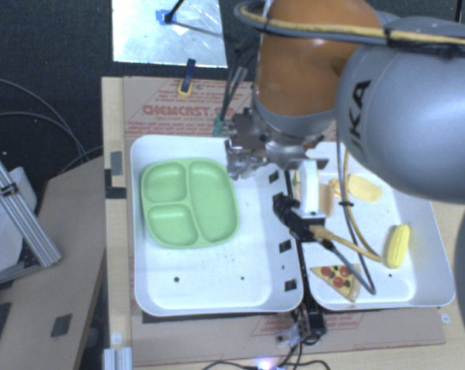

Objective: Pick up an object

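In the left bin (217, 295) lies a green divided plate (189, 203), flat, towards the bin's back left. My gripper (244, 160) hangs under the orange wrist band, over the left bin's back right part, just past the plate's far right corner. I see nothing held in it. The right bin (429, 280) holds a toy pizza slice (338, 277) near its front edge, a yellow corn cob (398, 245) at the right and a pale yellow piece (361, 187) at the back. The arm hides much of the right bin's back.
A shiny foil sheet (169, 20) lies beyond the bins at the back. A small blue and yellow item (187, 79) rests on the cardboard behind the left bin. Grey metal framing (16, 214) stands at the far left.
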You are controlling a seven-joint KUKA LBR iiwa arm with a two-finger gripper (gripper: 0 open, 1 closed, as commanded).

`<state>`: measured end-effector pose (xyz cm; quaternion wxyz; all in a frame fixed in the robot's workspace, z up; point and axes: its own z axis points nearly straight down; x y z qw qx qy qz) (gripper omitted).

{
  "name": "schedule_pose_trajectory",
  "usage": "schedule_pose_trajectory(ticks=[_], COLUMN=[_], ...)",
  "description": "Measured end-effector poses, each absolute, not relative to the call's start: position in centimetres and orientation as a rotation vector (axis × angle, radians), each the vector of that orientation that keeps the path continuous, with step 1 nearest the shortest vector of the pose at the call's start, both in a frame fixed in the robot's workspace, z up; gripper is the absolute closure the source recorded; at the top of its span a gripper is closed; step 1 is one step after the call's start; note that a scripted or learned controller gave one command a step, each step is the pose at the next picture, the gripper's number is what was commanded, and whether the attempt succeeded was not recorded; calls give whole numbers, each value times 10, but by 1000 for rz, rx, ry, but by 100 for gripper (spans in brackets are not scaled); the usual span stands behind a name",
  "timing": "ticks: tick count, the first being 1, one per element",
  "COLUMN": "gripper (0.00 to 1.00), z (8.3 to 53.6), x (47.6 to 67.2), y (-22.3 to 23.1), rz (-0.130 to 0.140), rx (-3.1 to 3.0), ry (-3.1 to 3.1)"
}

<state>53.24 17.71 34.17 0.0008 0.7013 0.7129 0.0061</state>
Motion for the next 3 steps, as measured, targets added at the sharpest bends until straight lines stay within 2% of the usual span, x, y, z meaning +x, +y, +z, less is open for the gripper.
schedule_pose_trajectory(ticks=[1, 2, 3], gripper=[100, 100, 100], z=[347, 386, 395], x=[534, 485, 488], y=[169, 167, 167], rz=[7, 9, 7], rx=[2208, 2213, 2206], ry=[2231, 2228, 2233])
